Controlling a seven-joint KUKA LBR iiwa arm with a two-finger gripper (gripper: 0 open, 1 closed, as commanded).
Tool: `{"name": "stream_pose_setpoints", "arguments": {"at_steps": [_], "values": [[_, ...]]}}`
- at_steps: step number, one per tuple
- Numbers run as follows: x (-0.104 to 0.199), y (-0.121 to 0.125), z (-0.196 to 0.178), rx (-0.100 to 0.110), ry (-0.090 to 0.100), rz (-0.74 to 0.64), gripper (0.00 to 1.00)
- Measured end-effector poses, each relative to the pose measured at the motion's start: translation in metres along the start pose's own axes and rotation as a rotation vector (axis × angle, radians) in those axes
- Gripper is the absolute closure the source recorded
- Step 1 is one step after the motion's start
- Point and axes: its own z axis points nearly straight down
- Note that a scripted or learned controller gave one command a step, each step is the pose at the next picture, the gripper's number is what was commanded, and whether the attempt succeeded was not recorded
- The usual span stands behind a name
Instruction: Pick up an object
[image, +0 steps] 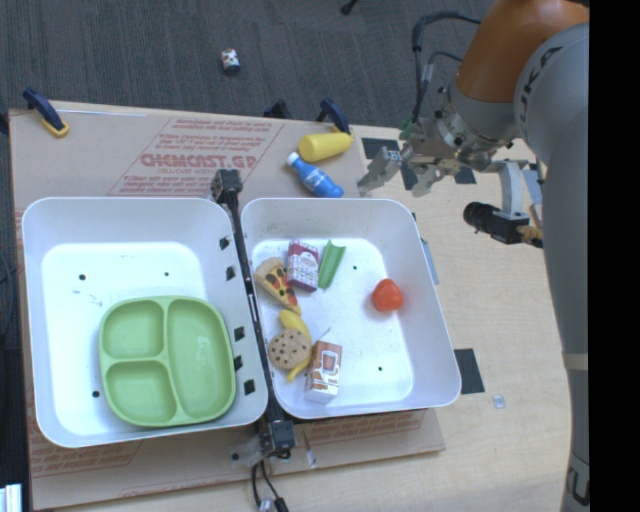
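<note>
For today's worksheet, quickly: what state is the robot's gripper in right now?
Gripper: open, holding nothing, above the bench beyond the right bin.

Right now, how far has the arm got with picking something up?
Nothing looks done: the tomato, cookie and small cartons still lie in the right bin. The gripper is open, holding nothing, above the bin's far rim. Left: descend, grasp one item, lift.

Tan surface (500, 330) under printed cardboard sheet (150, 150); two white bins (60, 230) (425, 290), yellow bottle (323, 146), blue bottle (316, 177) on top.
</note>
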Motion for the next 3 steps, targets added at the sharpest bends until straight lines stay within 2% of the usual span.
{"name": "stream_pose_setpoints", "arguments": {"at_steps": [1, 2, 3], "values": [[-0.023, -0.075, 0.179, 0.005, 0.002, 0.000, 0.00], [-0.007, -0.136, 0.198, 0.002, 0.002, -0.002, 0.00], [-0.007, -0.135, 0.188, 0.003, 0.000, -0.008, 1.00]]}}
